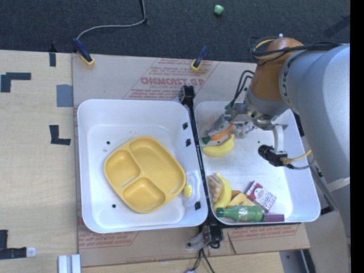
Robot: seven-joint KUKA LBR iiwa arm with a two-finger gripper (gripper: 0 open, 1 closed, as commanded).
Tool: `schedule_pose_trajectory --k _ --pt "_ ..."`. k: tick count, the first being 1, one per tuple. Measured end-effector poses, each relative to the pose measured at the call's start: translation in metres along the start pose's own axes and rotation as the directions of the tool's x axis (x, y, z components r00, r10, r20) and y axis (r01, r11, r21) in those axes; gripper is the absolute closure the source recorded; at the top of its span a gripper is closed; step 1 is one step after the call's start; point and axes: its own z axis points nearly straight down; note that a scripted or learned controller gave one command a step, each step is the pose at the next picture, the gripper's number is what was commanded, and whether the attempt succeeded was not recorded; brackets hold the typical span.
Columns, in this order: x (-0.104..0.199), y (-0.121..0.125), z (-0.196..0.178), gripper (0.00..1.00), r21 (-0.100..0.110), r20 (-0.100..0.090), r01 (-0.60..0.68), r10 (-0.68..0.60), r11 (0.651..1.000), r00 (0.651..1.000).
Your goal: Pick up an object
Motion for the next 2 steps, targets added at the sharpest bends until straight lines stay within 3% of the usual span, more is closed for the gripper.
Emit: schedule_pose_trajectory --k 1,2 --pt "0.01 0.026 0.012 0.0 0.003 0.0 0.001 -0.001 1.0 1.0" --pt "0.01 0.026 0.002 1.0 0.002 0.001 0.002 -0.002 1.0 1.0"
